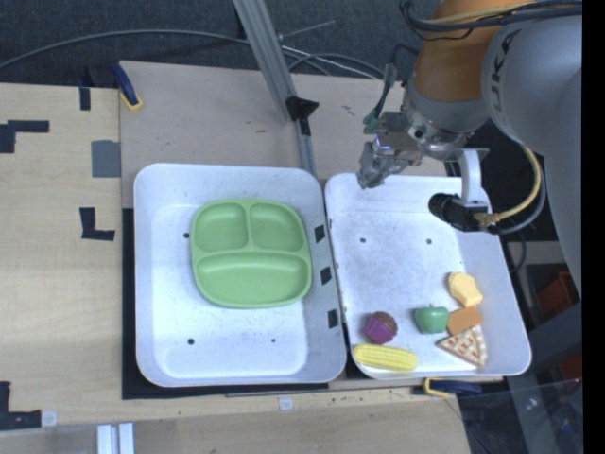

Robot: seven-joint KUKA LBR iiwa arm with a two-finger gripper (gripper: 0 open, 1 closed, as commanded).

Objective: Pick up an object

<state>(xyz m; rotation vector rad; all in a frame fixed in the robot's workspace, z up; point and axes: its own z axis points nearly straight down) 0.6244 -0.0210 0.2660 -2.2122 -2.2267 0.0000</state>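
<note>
My gripper [371,175] hangs over the far left corner of the right bin [397,244], with nothing visible between its fingers. Along that bin's near edge lie several toy foods: a yellow corn cob [385,357], a purple round piece [381,327], a green pepper [431,319], a pizza slice [464,347], an orange wedge [463,320] and a yellow cheese piece [464,288]. All of them sit well away from the gripper, toward the camera.
The left bin [165,348] holds a green divided plate [251,253]. A slanted metal pole [269,50] rises behind the bins. Cables trail across the bench at the back. The arm's grey body [539,74] looms over the right side.
</note>
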